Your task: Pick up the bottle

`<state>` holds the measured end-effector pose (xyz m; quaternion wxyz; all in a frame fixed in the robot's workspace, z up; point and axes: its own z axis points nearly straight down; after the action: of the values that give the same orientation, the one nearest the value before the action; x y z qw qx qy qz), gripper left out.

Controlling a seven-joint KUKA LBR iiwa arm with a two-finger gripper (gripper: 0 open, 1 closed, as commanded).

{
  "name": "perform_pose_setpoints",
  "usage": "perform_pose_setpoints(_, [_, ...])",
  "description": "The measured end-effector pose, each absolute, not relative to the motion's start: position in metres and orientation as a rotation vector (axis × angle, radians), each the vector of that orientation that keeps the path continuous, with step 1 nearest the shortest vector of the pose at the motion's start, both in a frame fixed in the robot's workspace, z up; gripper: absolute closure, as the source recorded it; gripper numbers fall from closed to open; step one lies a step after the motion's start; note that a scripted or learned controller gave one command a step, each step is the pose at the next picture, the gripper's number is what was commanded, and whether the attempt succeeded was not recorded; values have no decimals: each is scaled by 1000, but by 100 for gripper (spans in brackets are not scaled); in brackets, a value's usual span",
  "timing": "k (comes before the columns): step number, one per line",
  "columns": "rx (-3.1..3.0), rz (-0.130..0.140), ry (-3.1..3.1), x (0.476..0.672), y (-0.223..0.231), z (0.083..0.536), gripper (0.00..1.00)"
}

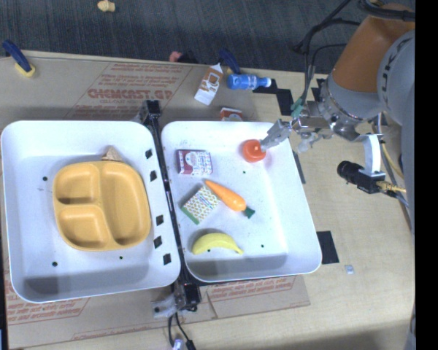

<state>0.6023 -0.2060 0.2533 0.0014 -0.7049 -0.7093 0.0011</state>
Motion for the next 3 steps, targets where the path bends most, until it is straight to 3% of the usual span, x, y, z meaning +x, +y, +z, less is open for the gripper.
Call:
perform_pose_setpoints(1, [-2205,5,-2231,603,-205,264,100])
perform_pose_setpoints(2, [-2190,5,-2248,561,-211,242,100])
perform_pose_setpoints(3, [-1781,2,-2583,521,-211,177,100])
